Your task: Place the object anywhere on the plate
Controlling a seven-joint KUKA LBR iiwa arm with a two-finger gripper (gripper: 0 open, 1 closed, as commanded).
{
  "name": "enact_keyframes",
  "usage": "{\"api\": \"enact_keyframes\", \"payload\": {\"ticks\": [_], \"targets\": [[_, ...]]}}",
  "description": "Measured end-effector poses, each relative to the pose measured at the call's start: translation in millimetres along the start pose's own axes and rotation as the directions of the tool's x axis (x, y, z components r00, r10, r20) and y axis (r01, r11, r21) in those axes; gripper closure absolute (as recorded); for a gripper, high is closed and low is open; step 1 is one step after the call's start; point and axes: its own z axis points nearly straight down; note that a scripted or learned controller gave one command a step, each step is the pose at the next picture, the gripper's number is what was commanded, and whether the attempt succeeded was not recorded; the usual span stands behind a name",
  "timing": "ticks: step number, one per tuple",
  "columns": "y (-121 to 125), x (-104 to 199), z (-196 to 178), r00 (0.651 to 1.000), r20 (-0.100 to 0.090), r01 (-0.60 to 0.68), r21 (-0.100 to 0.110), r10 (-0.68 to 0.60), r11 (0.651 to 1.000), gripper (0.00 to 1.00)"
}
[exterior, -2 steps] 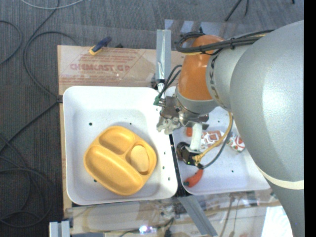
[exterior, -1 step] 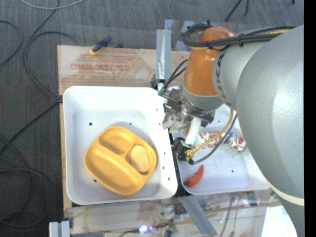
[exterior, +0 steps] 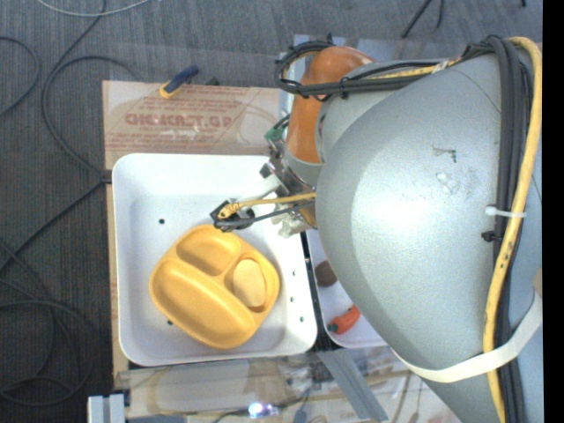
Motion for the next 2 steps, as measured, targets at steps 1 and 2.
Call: {"api": "enact_keyframes", "payload": {"ticks": [1,2], "targets": [[-67.3,10.9,59.5,0.891,-0.004,0.453,-0.001,-0.453,0.891,1.0],[-70.1,14.5,56.8,0.889,-0.014,0.457,-0.004,-0.457,0.889,0.0]]}}
